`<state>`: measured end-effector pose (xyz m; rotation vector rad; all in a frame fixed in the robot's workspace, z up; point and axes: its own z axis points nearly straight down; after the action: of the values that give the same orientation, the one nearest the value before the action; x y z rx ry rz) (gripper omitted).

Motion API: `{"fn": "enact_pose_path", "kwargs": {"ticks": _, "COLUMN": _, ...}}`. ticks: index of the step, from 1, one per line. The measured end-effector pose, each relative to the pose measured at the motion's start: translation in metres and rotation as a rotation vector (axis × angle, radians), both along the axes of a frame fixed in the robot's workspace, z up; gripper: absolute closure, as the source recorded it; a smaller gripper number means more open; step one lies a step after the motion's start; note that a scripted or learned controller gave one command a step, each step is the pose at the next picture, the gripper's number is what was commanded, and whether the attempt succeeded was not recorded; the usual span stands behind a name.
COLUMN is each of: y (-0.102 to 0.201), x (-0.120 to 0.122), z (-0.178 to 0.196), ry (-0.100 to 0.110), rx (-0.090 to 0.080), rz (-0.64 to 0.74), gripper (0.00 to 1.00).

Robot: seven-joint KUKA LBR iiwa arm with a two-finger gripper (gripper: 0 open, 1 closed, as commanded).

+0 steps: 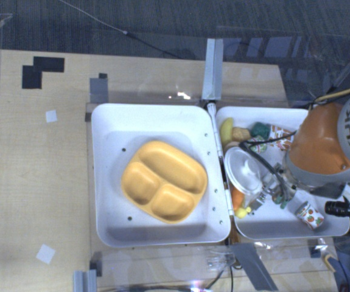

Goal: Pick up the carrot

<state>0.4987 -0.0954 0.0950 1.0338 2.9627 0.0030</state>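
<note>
Partly hidden, carrot [238,199] in right bin [284,227]; long axis unclear. Gripper [261,197] beside it.

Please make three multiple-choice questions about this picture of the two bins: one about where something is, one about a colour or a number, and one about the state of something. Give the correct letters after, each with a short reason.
1. Where does the yellow tray lie?
A. in the left bin
B. in the right bin
C. on the bench outside both bins

2. What colour is the carrot?
A. purple
B. orange
C. white

3. How does the carrot lie now?
A. lifted high above the bins
B. on the yellow tray
C. down in the right bin, beside the metal bowl

Answers:
1 A, since the tray rests on the floor of the left bin.
2 B, since an orange piece shows just below the bowl, near the wall between the bins.
3 C, since it rests low in the right bin, with the gripper close to its right.
</note>
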Motion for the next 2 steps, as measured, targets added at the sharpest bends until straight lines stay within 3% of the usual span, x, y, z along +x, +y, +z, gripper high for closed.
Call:
{"fn": "enact_pose_path", "kwargs": {"ticks": 1, "y": 0.006, "x": 0.005, "z": 0.019, "ry": 0.002, "rx": 0.001, "rz": -0.65, "gripper": 0.0}}
{"fn": "enact_pose_path", "kwargs": {"ticks": 2, "y": 0.086, "x": 0.009, "z": 0.091, "ry": -0.002, "rx": 0.005, "rz": -0.854, "gripper": 0.0}}
